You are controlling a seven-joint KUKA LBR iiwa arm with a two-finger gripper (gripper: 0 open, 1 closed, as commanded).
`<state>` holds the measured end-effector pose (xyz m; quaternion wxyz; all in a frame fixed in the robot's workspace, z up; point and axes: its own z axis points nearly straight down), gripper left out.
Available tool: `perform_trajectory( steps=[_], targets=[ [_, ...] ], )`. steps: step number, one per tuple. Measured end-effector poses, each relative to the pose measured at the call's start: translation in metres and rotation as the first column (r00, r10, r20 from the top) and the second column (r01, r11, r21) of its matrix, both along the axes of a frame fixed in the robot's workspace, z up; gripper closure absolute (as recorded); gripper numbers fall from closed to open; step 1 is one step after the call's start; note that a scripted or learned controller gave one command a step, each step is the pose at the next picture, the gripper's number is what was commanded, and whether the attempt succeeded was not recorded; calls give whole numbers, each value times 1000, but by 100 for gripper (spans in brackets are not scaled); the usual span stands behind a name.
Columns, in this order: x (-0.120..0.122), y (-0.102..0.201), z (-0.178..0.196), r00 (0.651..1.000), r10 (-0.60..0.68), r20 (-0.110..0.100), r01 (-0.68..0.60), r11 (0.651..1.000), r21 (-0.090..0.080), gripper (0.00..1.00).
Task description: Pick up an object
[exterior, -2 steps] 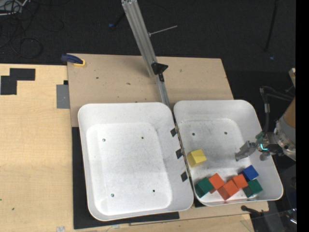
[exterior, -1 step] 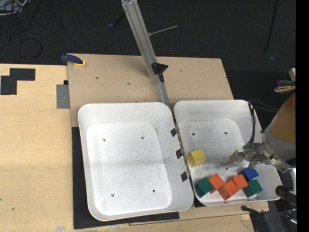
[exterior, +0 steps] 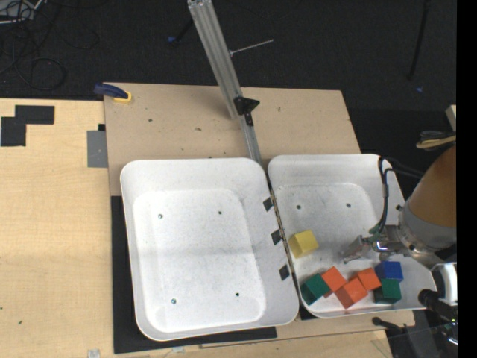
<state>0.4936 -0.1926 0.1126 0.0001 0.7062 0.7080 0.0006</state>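
the gripper (exterior: 367,246) hangs low in the right bin (exterior: 328,171), above the blocks; i cannot tell its state. the yellow block (exterior: 303,243) sits alone, so it looks easiest: centre over it, descend straight.

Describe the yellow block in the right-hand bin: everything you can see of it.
The yellow block is a small cube-like piece, plain matte yellow, its material hard to tell. It lies flat on the floor of the right bin, near that bin's left wall and the divider between the two bins. It sits alone: a gap separates it from the cluster of green, orange and blue blocks nearer the bin's front edge. The gripper is off to its right, apart from it. Nothing touches it except the bin floor.
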Motion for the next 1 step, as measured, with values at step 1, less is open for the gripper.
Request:
perform_trajectory(
  steps=[1],
  targets=[
    [0, -1, 8, 1000, -9, -1, 9, 1000, 1, 100]
  ],
)
